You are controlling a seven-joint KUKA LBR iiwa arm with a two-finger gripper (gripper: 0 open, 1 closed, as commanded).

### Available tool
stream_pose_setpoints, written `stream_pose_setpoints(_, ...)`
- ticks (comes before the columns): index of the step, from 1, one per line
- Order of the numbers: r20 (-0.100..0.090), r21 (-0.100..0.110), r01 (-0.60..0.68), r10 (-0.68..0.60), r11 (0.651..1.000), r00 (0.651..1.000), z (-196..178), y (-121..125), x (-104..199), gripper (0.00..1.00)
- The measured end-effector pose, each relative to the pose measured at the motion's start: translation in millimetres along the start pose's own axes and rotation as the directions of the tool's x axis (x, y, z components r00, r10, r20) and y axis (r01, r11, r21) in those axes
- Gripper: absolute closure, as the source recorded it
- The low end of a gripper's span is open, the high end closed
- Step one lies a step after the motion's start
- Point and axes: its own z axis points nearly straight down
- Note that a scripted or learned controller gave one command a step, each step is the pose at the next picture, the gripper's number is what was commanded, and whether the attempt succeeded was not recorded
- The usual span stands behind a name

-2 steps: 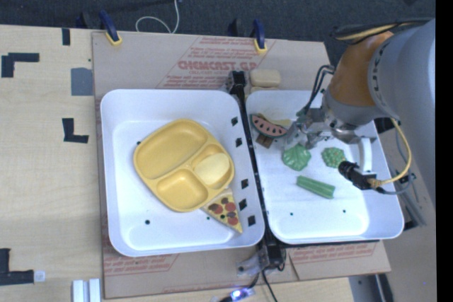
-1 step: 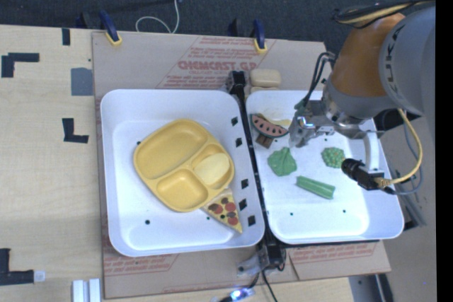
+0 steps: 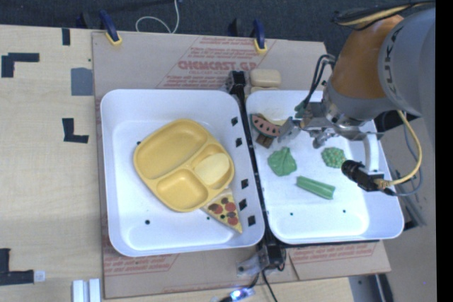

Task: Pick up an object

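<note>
My nearest candidate is the brown ridged piece point(image 3: 264, 126), lying against the left wall of the right bin point(image 3: 318, 226), hard by the divider, a spot where that wall would likely crowd one finger. My gripper point(image 3: 306, 125) sits just to its right, low over the bin floor; whether it is spread or closed I cannot tell from this angle, and I see nothing caught in it. Working outward from that brown piece: a green leafy piece point(image 3: 282, 161) lies just below it, a green stick point(image 3: 315, 187) further down and to the right, and a green knobbly lump point(image 3: 333, 156) to the right beyond my wrist, all lying loose and apart, so I judge each could be taken alone. That makes four things in this bin, three green. Left of the brown piece, across the divider, the left bin point(image 3: 117, 223) has one yellow divided tray point(image 3: 180, 166) and one pizza slice point(image 3: 225, 211) touching its lower corner. Above, outside the bins, lies one beige block point(image 3: 265, 78).
</note>
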Motion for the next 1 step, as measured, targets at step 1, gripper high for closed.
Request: stream_pose_setpoints(1,0.002,-0.003,-0.001,0.001,1.0,1.0,87.9,2.0,-26.7,0.0)
